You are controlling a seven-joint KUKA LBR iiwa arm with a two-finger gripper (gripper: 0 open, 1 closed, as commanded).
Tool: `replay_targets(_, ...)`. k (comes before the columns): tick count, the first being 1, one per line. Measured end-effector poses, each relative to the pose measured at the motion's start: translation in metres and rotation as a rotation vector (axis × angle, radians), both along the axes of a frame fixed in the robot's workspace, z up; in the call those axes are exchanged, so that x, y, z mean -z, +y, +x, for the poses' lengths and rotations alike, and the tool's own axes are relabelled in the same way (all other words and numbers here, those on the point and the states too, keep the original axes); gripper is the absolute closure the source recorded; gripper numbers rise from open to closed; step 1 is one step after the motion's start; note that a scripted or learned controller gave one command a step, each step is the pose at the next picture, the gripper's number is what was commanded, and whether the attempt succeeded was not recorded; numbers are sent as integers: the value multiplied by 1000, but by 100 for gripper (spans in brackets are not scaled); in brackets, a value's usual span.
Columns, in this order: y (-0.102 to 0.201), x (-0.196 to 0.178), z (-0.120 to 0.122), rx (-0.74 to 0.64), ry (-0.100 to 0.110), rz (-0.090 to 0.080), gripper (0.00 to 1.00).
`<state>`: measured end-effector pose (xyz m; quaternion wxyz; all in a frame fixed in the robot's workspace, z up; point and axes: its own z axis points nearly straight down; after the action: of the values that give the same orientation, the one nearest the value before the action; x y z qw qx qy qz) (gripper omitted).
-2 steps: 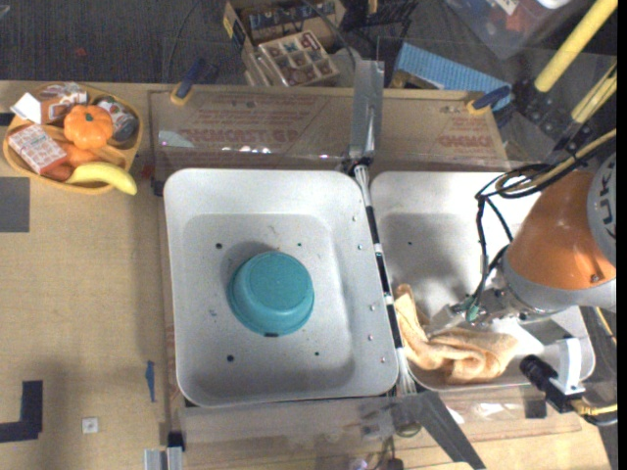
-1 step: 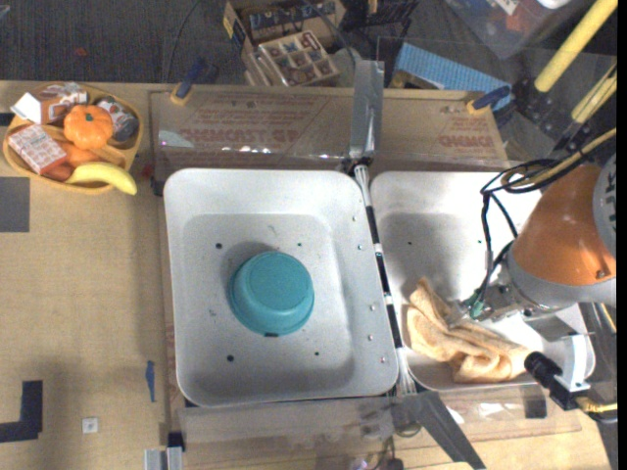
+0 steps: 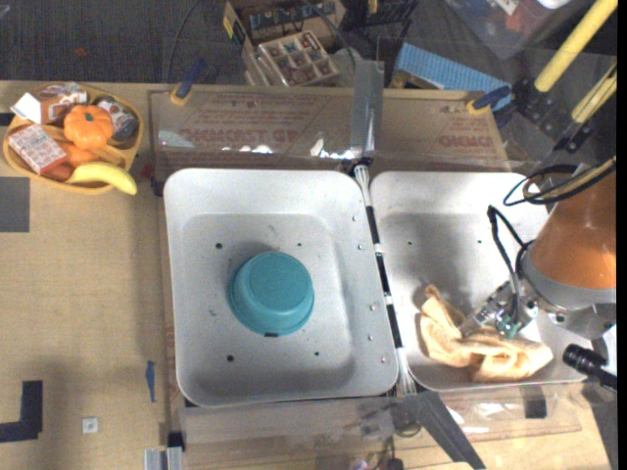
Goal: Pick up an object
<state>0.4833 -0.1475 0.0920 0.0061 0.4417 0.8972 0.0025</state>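
Observation:
A crumpled tan cloth point(image 3: 470, 346) lies in the front part of the right bin point(image 3: 431, 213). My gripper point(image 3: 495, 321) is low over the cloth's right half, touching or nearly touching it, with the orange-banded wrist just above and to the right. A teal bowl point(image 3: 272, 292) sits upside down in the middle of the left bin point(image 3: 196, 213).
A yellow dish of toy food, with a banana and an orange pumpkin point(image 3: 73, 140), stands on the bench at the far left. Cardboard panels point(image 3: 255, 125) line the back of both bins. Black cables point(image 3: 509, 233) loop over the right bin near the arm.

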Motion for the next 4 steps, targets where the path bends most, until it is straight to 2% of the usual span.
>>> replay_targets(1, -17, 1, 6, -19, -4, -2, 100)
replay_targets(2, -19, 1, 6, -18, -5, -5, 0)
replay_targets(3, -12, 2, 43, 296, 0, 0, 0)
replay_targets(4, -20, -1, 94, 429, 8, 2, 0)
